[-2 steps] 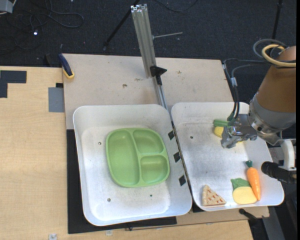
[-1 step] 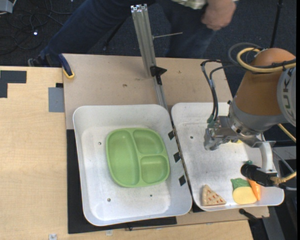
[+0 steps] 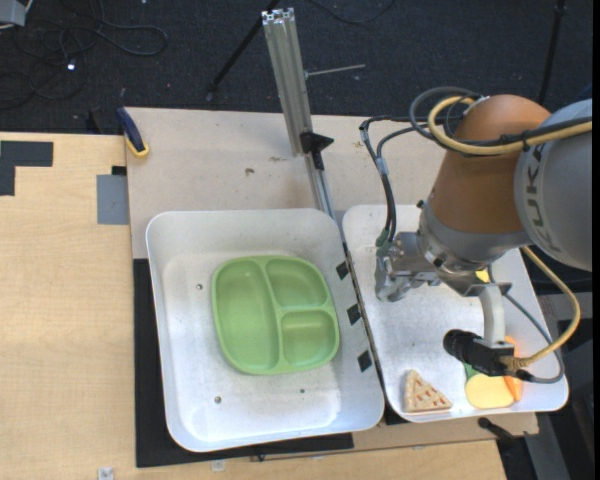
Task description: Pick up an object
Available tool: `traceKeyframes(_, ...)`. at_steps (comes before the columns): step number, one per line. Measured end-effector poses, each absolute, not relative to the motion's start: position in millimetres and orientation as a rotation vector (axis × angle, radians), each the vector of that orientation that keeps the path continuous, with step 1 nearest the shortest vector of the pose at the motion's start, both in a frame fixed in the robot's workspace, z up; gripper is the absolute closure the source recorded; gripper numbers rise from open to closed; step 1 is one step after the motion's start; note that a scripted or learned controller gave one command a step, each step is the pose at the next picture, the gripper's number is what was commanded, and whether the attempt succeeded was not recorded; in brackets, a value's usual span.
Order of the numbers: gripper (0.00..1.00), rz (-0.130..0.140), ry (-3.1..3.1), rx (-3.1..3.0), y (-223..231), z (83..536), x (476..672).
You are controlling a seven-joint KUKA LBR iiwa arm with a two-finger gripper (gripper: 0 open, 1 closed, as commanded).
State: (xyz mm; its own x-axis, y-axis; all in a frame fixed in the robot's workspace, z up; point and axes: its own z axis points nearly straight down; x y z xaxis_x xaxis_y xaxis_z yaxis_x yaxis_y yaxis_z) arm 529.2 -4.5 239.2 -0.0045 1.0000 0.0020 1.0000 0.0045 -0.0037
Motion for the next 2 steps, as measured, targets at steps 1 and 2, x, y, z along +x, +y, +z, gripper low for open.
traceKeyframes(1,1.0,0.005,-2.222,-2.215,46,226,536.1)
traceKeyframes(2,1.0,0.003,-2.225,-2.215,106,225,543.6)
